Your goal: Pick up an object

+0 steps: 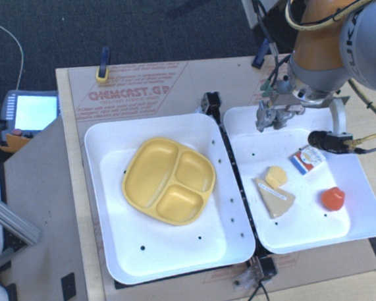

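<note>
Bench (79, 190): carries two white bins side by side.
Left bin (111, 246): holds a yellow tray (169, 180).
Right bin (360, 222): landmark for the rest.
Arm (325, 27): above the right bin's far edge.
Claw (272, 120): over the right bin's far left corner, holding nothing; finger spread unclear.
Wedge (276, 201): right bin's middle.
Carton (308, 159): right bin, beyond the wedge.
Red piece (333, 199): right of the wedge.
Yellow disc (276, 176): touching the wedge's far side.

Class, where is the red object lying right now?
The red object lies in the right bin, near its right wall, just below the small carton and right of the tan wedge.
</note>
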You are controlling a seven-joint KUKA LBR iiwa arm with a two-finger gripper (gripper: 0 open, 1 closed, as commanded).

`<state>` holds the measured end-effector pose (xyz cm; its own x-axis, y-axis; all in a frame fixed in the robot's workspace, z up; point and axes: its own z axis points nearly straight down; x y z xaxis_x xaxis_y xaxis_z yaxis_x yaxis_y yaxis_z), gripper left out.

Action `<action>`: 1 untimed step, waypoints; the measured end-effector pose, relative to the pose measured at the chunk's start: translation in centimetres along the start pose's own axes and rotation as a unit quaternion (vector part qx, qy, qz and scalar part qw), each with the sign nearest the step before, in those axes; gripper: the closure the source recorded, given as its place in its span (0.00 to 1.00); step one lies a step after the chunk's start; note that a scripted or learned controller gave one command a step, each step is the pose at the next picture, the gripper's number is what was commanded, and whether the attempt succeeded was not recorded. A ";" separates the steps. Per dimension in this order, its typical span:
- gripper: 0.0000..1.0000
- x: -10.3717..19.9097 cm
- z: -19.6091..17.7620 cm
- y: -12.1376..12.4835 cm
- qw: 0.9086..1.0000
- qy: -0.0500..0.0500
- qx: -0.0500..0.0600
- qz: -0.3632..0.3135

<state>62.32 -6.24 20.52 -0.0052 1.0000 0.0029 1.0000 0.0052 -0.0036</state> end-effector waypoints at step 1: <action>1.00 4.7 -0.8 -1.7 1.000 0.000 0.000 0.000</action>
<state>60.56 -1.59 21.34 -0.0052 1.0000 0.0032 1.0000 0.0052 -0.0028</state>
